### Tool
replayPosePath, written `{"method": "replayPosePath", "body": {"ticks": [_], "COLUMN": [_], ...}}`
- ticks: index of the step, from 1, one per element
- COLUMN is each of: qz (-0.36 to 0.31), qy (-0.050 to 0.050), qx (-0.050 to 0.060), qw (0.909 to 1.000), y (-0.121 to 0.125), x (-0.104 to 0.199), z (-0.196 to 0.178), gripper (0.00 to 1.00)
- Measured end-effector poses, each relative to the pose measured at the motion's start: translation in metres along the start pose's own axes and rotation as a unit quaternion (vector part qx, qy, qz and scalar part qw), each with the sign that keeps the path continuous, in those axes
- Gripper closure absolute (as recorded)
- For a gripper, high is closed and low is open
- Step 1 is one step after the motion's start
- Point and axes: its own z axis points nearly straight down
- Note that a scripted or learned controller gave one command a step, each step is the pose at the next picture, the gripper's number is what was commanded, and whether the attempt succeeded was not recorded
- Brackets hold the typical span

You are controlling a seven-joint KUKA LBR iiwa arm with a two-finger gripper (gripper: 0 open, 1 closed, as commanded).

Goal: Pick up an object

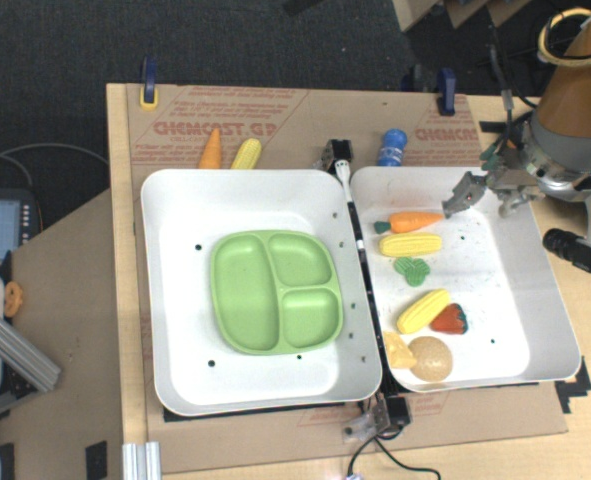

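Observation:
The right bin (pixel 520 298) holds several toy foods: an orange carrot (pixel 415 222), a yellow corn cob (pixel 410 245), a green leafy piece (pixel 411 268), a yellow banana-like piece (pixel 422 311), a red strawberry (pixel 452 319) and a tan round bun (pixel 429 358) with a small yellow piece (pixel 398 349) beside it. My gripper (pixel 480 190) hovers over the bin's far edge, right of the carrot and apart from it. Nothing shows between its fingers.
The left bin (pixel 175 268) holds a green divided plate (pixel 275 290). Behind the bins on the board lie an orange carrot (pixel 210 150), a yellow piece (pixel 246 153), a black clip (pixel 336 154) and a blue bottle (pixel 392 148).

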Motion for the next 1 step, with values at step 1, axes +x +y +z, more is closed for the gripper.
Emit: {"method": "replayPosePath", "body": {"ticks": [1], "qz": [0.001], "qy": [0.002], "qx": [0.003], "qw": [1.0000], "y": [-0.0329], "x": [0.0192], "z": [0.1126], "gripper": [0.00]}}
